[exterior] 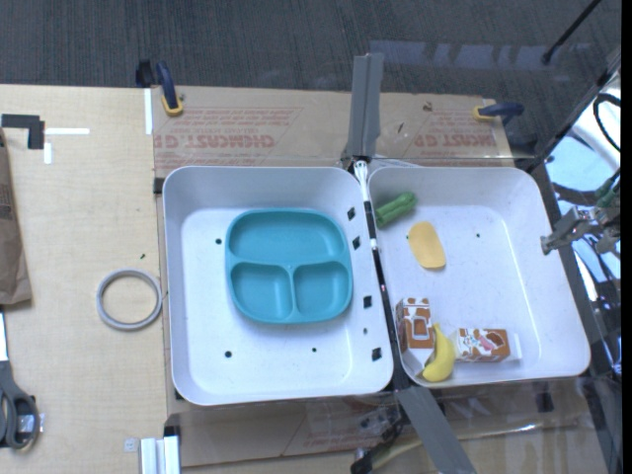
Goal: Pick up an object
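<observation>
The right bin (513, 265) holds several small objects. A green pickle-shaped piece (395, 207) lies at its far left corner, against the divider. Just below it sits a flat yellow oval (427, 244). Near the front left corner a yellow banana (439, 358) rests between two brown and white cartons, one (414, 321) standing to its left and one (485, 345) lying to its right. The left bin (193, 265) holds a teal divided plate (290, 266) with three compartments, lying flat in the middle.
A metal divider post (365, 107) rises between the bins at the back. A grey tape ring (129, 298) lies on the bench at left, with scissors (15, 413) at the lower left. Metal brackets and cables (583, 227) crowd the right bin's right rim.
</observation>
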